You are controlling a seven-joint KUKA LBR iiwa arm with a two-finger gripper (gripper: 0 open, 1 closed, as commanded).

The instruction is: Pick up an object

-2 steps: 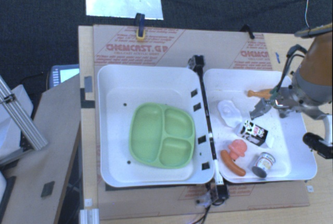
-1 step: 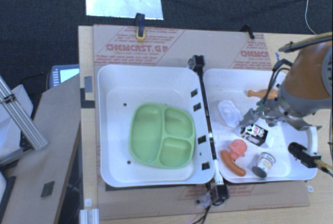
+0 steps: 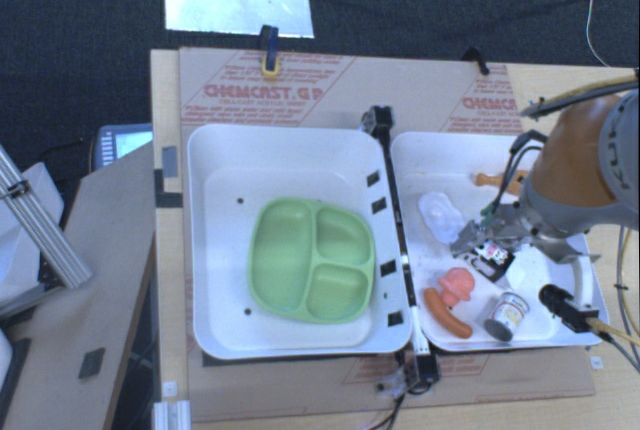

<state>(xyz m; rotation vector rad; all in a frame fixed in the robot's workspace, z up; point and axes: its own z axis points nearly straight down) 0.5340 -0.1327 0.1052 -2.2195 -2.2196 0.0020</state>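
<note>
Over the right bin, my pincer hangs; grip state unreadable. Hot dog at seven o'clock of it, long axis running ten-to-four.

Right bin's loose objects: pink toy, orange sausage, small can, clear plastic piece.
</note>
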